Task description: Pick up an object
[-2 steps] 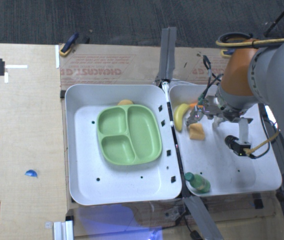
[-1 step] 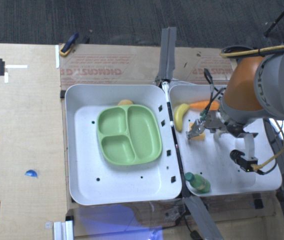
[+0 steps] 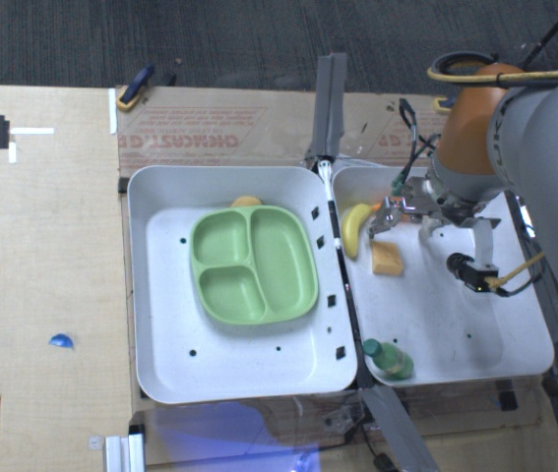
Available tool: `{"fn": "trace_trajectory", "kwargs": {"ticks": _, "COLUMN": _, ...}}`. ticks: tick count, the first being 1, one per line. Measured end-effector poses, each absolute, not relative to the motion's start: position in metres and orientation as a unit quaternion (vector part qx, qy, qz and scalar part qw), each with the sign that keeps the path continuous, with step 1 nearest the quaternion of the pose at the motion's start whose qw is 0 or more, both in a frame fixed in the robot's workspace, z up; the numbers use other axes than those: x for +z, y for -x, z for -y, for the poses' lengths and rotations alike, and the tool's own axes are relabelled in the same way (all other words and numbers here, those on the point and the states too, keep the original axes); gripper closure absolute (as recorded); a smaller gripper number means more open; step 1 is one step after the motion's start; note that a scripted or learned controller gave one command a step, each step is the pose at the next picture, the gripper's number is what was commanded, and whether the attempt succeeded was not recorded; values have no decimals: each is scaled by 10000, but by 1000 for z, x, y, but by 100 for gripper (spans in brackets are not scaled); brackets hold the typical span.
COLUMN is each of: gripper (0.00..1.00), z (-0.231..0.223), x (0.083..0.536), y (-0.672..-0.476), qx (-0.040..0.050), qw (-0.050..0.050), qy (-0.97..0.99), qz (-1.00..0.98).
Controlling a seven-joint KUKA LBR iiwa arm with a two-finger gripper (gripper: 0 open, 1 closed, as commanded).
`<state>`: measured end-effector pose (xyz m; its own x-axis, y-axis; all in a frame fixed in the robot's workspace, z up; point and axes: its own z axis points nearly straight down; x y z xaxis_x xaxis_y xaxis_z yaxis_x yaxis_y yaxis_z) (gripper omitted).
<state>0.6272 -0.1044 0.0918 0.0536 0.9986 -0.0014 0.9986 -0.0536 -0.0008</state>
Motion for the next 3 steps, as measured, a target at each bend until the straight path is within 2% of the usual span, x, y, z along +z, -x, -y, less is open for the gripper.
{"fn": "trace_trajectory", "kwargs": {"ticks": 1, "gripper": 0, "z": 114, "x": 91, "y": -550, "qx": -9, "qw": -8, "qy": -6906, "qz": -7232}}
{"fn": "trace_trajectory", "kwargs": {"ticks": 2, "gripper": 0, "z": 139, "x": 97, "y": -629, "qx": -2, "qw": 9, "qy": -6769, "qz": -7361}}
{"fn": "trace_trajectory", "kwargs": {"ticks": 3, "gripper": 0, "z": 98, "x": 92, "y": -590, "qx": -8, "qw": -3, "qy": -7024, "qz": -7118}}
